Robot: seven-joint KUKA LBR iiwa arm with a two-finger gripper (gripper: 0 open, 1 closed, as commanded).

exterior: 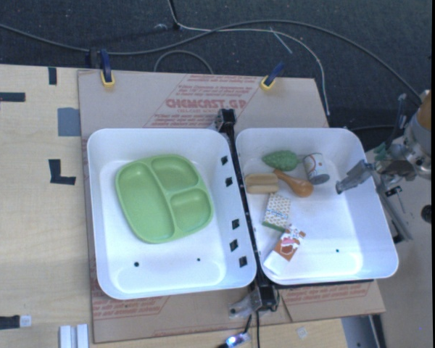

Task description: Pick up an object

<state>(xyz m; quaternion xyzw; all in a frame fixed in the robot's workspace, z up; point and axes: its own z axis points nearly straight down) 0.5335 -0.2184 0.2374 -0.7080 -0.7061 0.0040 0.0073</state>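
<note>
Several light items fill the right bin (348, 267); the rigid wooden spoon (293, 183), at nine o'clock from the gripper (355, 177), probably grips best mid-handle, though I cannot tell the pincer's state.

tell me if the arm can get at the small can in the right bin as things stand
Probably yes. The pincer hangs at the right bin's right edge, and the small can lies nearest it, with bare floor between. The wooden spoon sits close beside the can.

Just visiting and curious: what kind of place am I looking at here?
Probably a robotics lab test bench. Two white bins are set on a clamped board, cables trail over the floor, and a robot arm reaches toward small items like a can.
</note>
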